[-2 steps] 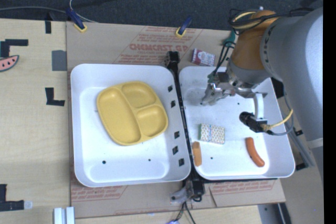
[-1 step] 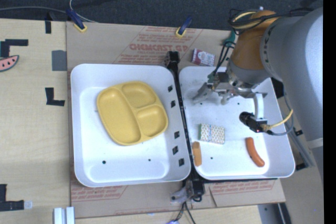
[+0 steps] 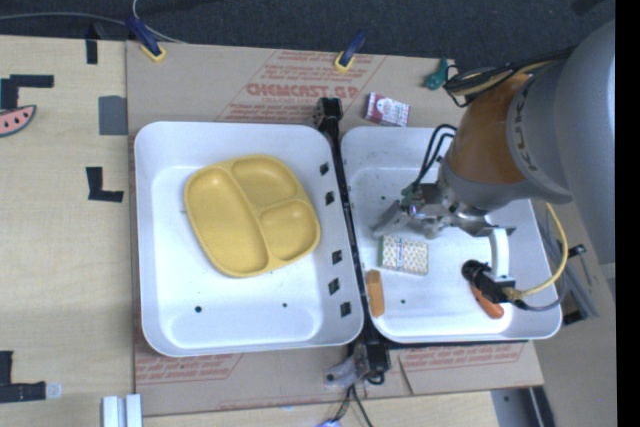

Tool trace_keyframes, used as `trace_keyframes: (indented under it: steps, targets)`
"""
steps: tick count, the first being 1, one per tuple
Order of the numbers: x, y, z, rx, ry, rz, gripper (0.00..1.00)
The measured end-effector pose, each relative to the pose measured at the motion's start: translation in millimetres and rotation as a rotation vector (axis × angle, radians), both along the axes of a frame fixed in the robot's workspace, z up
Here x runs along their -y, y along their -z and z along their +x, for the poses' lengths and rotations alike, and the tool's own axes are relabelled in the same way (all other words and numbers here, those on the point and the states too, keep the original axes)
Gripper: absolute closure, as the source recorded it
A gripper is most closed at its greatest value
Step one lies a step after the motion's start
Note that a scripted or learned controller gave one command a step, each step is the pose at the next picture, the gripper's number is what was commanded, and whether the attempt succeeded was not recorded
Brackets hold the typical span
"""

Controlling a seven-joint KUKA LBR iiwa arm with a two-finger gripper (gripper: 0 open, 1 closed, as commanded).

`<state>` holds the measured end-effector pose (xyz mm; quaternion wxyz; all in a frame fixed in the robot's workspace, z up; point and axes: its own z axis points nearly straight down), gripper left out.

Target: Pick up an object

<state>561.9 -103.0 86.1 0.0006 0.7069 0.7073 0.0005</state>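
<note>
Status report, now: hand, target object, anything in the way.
Hand low in right white bin, just above small patterned square packet. Nothing seen held. Orange stick-shaped piece beside packet at bin's left wall. Yellow divided plastic plate in left white bin.

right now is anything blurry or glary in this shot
Camera view: lighting is even, with soft glare on the white bins; the yellow plate is sharp, the claw looks slightly smeared, and the patterned packet beneath it is too soft to read.
</note>
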Motion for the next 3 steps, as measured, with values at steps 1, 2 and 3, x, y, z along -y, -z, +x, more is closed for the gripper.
trace_keyframes:
  steps: [1,2,3]
  targets:
    - [1,-10,1,0.003,0.001,-0.002,1.0]
    - [1,-10,1,0.003,0.0,-0.002,0.0]
    - [-3,0,74,0.003,-0.001,-0.001,0.0]
